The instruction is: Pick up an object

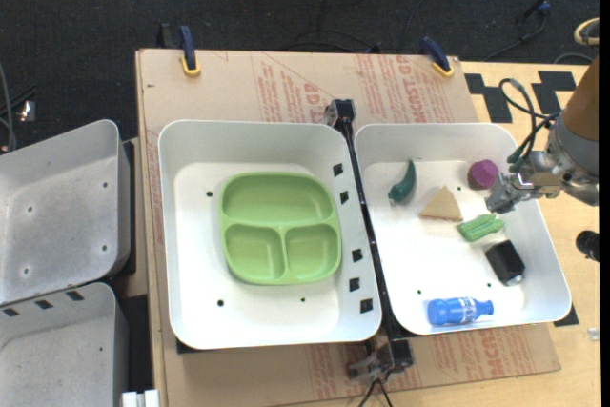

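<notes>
Objects: a light green piece (pixel 479 227), a purple ball (pixel 483 172), a tan wedge (pixel 441 204), a dark teal curved piece (pixel 404 182), a black block (pixel 505 261) and a blue bottle (pixel 457 310) all lie on the floor of the right bin (pixel 419 315).
Gripper: the gripper (pixel 505 195) hangs at the right bin's far right side, between the purple ball and the light green piece; whether it is open, I cannot tell.
Progress: nothing is lifted yet; the grasp and the lift are left.
Left bin: the left bin (pixel 191 300) carries a green divided tray (pixel 281 227).
</notes>
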Robot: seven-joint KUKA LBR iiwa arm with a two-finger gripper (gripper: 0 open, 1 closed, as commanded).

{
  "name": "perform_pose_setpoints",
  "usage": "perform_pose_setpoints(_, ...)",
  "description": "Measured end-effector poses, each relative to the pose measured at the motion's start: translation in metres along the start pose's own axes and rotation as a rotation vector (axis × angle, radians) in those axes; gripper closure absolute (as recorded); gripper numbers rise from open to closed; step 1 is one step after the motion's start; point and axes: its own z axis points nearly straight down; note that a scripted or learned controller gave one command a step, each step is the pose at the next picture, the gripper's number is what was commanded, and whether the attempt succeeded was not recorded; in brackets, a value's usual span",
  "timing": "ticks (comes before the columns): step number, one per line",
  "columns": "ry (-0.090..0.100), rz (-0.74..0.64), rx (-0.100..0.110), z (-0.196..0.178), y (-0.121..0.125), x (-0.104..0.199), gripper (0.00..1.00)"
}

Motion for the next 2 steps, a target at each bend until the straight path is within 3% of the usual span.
perform_pose_setpoints(2, 0.002, -0.006, 0.001, 0.011, 0.007, 0.108, 1.0)
